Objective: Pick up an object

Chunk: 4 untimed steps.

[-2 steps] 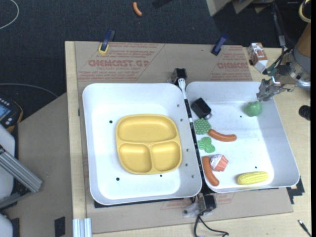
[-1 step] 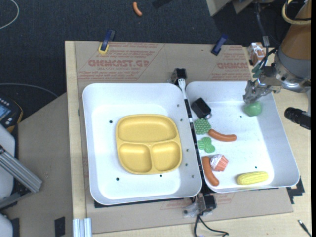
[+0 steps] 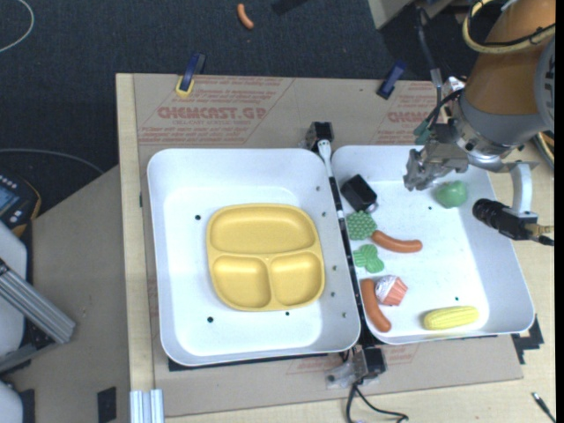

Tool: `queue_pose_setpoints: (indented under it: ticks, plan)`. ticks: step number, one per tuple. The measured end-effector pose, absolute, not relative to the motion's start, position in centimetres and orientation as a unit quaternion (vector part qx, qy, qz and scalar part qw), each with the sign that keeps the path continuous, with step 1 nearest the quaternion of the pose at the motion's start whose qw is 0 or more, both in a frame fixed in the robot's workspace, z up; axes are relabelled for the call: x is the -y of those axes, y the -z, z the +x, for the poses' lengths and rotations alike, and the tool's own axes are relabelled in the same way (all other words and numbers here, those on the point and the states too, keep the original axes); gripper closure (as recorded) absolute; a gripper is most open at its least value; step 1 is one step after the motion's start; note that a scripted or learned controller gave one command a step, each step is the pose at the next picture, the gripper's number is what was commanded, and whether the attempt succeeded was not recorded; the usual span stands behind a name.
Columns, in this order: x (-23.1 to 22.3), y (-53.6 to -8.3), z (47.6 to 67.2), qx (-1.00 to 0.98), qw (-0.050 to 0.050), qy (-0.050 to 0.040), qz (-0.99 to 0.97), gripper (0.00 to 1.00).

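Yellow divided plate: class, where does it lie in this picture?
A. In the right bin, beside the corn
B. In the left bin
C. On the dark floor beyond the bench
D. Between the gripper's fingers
B: the yellow divided plate lies flat inside the left bin, while the corn lies in the right bin, where the gripper is.
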<state>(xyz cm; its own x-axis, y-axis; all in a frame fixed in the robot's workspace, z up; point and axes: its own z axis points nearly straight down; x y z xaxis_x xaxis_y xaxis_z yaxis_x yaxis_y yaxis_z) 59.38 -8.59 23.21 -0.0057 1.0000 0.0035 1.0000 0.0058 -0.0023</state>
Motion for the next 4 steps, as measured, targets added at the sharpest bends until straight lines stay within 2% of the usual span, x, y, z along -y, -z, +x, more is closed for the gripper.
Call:
queue_pose_setpoints:
  ticks: [1,2,3,4]
  plan:
    - [3.4,-22.9,60.4,0.709,0.0,0.001,-0.705,1.0]
    - [0.0,-23.4,59.6,0.709,0.001,0.0001,-0.706,1.0]
    - [-0.1,-23.5,59.5,0.708,0.001,-0.0003,-0.707,1.0]
    - [0.0,-21.4,59.2,0.707,0.002,-0.0015,-0.707,1.0]
